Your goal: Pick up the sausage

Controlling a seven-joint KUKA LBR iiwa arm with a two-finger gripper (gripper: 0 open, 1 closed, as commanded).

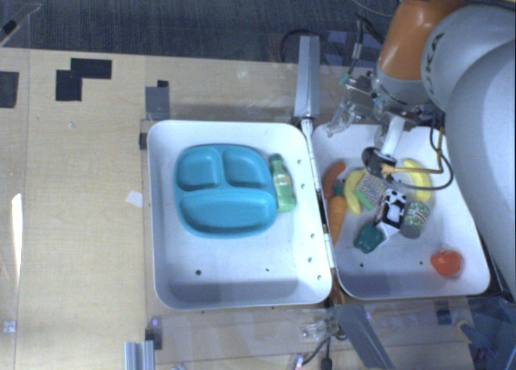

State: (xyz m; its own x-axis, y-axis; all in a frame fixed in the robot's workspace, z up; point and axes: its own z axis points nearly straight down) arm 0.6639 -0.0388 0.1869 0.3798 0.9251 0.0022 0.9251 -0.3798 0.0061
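The sausage (pixel 334 173), apparently the small reddish piece at the right bin's (pixel 403 270) left wall, looks light, smooth and perhaps slippery, so it is best taken across its middle. The gripper (pixel 339 122) hovers nearby; whether it is open or closed cannot be told.

The grey arm (pixel 476 110) looms along the right side of the scene, reaching in from the right edge and curving toward the far left. Its orange band (pixel 413 38) sits at the far end, just above the wrist (pixel 393 94). The gripper (pixel 340 121) hangs left of the wrist and slightly nearer, angled down and leftward.
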